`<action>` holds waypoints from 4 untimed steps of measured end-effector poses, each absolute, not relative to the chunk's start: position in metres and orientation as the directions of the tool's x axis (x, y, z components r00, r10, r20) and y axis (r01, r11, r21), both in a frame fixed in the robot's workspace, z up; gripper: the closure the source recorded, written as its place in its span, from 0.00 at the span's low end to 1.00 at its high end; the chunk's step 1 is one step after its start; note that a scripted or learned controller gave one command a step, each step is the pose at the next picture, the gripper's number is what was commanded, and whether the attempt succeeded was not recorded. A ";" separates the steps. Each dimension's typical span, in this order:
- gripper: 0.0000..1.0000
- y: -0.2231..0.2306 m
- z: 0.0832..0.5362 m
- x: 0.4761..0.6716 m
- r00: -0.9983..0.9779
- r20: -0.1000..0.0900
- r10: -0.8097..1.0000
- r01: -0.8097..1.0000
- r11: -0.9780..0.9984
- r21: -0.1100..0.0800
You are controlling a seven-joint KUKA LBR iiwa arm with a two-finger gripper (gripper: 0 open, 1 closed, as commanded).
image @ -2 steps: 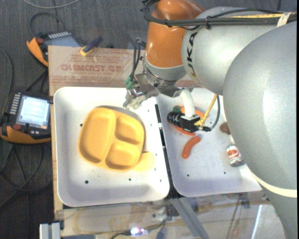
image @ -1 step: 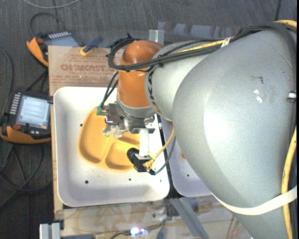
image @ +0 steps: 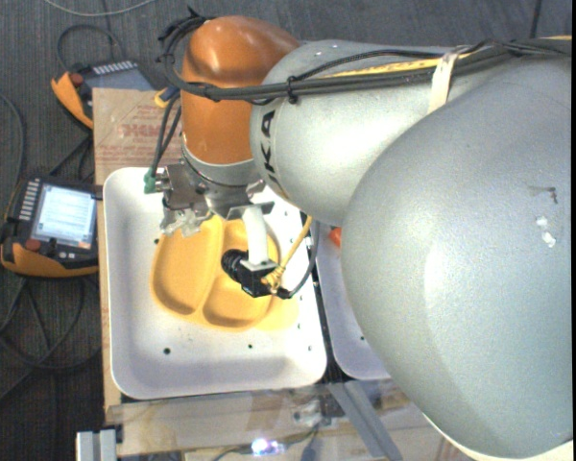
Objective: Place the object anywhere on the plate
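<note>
A yellow plate (image: 184,279) with divided sections lies in the left white bin (image: 134,353). My gripper (image: 185,217) hangs over the plate's far edge, below the orange band of the wrist. Its tips are too small and too hidden by the wrist to read. A small orange-red thing (image: 334,237) peeks out from under the arm at the near-left edge of the right bin (image: 350,349); most of it is hidden. I see nothing lying on the visible part of the plate.
The grey arm covers most of the right bin and the right half of the view. A teach pendant (image: 58,224) and cables lie on the floor to the left. A cardboard sheet (image: 130,133) sits behind the left bin.
</note>
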State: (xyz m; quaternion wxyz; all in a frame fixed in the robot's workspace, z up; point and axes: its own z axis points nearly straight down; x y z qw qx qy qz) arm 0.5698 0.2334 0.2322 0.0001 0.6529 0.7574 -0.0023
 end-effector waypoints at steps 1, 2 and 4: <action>1.00 0.175 0.100 0.556 -0.250 0.004 0.968 0.968 0.249 0.012; 0.00 0.186 0.104 0.556 -0.263 0.014 0.965 0.965 0.263 0.023; 0.00 0.111 0.124 0.610 -0.857 -0.013 0.515 0.514 0.857 0.010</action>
